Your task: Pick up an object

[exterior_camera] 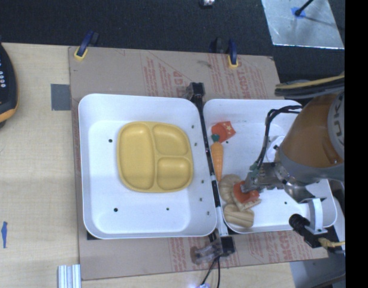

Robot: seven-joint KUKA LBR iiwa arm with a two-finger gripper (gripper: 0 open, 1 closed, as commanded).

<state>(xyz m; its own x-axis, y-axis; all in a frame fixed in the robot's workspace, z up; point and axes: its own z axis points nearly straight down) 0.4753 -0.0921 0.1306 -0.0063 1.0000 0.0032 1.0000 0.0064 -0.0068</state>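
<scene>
Your view: soft, slightly blurred, evenly lit, with mild glare on the white bins [94,161] and faint shadows.

Reaches in from the right, grey with orange band above the wrist; bent down over the right bin [274,110]; claw [251,188] low near that bin's front-left part.

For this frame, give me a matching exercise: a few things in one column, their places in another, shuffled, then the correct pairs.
Things:
1. yellow divided plate
2. carrot
3. tool
4. blue clamp

Places:
A. top edge of the cardboard sheet
B. middle of the left bin
C. over the red item in the right bin
D. right bin, along its left wall

Pairs: 1-B, 2-D, 3-C, 4-A
</scene>
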